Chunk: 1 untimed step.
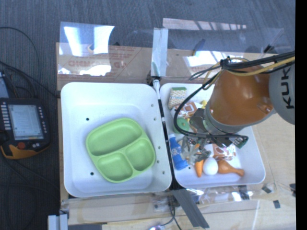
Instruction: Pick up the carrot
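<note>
The carrot (198, 168) is a small orange piece near the front edge of the right bin (254, 174), beside a white egg (210, 166). My gripper (194, 150) hangs just above and behind the carrot, under the arm's orange band (237, 97). The wrist hides most of the gripper and the middle of the bin. Nothing is seen held in it.
Right of the egg lies an orange-tan drumstick-shaped toy (229, 167). A blue item (177, 157) lies along the right bin's left wall, with a patterned packet (177, 97) at the back. The left bin (76, 104) holds a green divided plate (121, 149).
</note>
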Available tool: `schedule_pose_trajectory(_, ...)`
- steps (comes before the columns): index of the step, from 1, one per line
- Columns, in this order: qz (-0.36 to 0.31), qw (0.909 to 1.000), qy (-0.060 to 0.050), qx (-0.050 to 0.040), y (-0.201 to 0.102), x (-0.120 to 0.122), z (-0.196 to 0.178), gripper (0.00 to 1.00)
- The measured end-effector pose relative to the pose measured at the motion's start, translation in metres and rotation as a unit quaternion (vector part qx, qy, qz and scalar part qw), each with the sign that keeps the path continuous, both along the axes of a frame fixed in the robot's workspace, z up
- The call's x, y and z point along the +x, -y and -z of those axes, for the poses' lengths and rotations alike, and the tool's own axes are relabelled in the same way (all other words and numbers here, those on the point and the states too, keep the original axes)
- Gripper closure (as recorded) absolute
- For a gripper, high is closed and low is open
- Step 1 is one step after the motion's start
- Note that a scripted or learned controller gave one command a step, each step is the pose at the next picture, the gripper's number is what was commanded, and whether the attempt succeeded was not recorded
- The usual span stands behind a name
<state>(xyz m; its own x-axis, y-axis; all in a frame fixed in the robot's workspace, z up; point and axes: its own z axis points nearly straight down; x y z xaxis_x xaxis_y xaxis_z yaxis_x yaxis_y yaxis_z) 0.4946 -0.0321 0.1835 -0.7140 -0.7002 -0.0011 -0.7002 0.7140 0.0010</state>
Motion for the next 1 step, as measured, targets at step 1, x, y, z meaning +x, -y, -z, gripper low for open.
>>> schedule_pose_trajectory(1, -0.172, 0.9850, 0.000, 0.0009, -0.0360, 0.0111, 0.0003, 1.00)
